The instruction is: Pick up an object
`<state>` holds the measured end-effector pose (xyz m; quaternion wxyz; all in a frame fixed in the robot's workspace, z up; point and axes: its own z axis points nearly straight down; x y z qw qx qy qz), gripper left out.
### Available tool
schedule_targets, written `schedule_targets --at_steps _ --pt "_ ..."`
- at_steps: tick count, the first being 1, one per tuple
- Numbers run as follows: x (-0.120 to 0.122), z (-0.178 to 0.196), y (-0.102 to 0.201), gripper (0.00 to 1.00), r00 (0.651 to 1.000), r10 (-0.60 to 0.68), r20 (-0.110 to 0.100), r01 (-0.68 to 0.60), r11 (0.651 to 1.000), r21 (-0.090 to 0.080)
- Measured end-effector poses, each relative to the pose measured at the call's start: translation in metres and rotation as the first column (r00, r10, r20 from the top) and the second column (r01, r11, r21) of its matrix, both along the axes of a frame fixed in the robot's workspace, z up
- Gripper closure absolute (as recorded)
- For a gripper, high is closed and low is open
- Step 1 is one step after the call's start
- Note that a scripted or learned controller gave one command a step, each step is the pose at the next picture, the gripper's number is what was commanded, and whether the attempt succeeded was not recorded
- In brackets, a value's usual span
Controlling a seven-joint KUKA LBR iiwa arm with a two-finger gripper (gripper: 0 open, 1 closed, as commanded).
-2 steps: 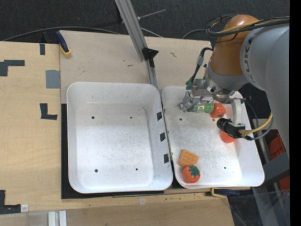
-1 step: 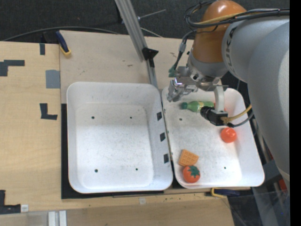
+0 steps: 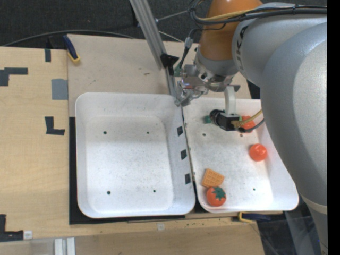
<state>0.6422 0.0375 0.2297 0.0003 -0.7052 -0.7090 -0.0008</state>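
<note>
Orange ball point(image 3: 258, 152) is lying in the right bin point(image 3: 234, 161), near that bin's right wall at the middle right of the frame. It is looking round, smooth and plain orange all over. Two more small things are sharing this bin, both resting by its lower left corner: one tan waffle piece point(image 3: 212, 177), square and gridded, and one red tomato point(image 3: 216, 196) with a green top, sitting just below the waffle piece and about touching it. That is making three loose things in all, one of each kind, and two white bins. The left bin point(image 3: 127, 158) is showing a speckled white floor.

The gripper point(image 3: 182, 96) is hanging at the upper middle of the frame, over the top end of the rims where the two bins are meeting. Whether it is spread or pressed together I cannot tell. The ball is lying well apart from it, lower right of it.
</note>
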Motion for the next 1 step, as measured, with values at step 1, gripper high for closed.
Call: schedule_targets --at_steps 1 --pt "0.0319 0.0017 0.0542 1.00 1.000 0.001 0.000 -0.001 1.000 0.000"
